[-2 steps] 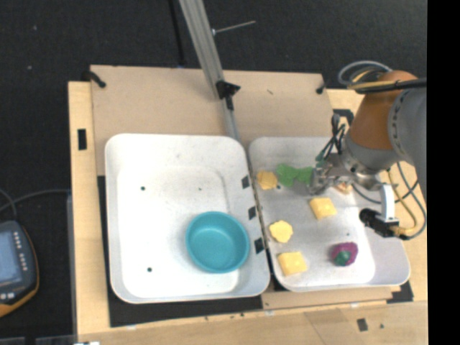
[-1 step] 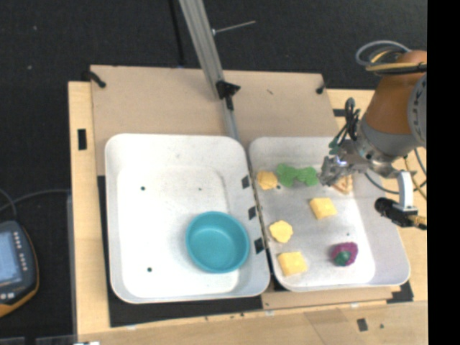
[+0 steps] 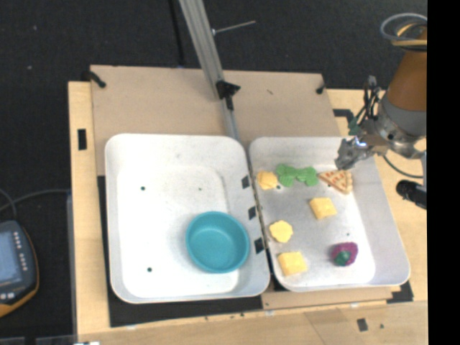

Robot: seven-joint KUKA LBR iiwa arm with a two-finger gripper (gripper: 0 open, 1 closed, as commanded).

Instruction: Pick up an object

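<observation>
My gripper [image 3: 346, 159] hangs over the far right part of the right bin [image 3: 381, 225], just above and slightly right of a pizza-slice toy [image 3: 336, 180]. Nothing shows between its fingers. In the same bin lie a green leafy toy [image 3: 295, 175], a yellow piece [image 3: 267, 181] near the left wall, a yellow block [image 3: 323, 208], a yellow lump [image 3: 280, 231], a yellow block [image 3: 292, 263] near the front, and a purple and green toy [image 3: 344, 254].
A blue bowl [image 3: 217, 241] sits in the left bin [image 3: 144, 171] near its front right corner. A slanted metal post [image 3: 205, 49] rises behind the bins. A handheld pendant [image 3: 14, 261] lies off the bench at far left.
</observation>
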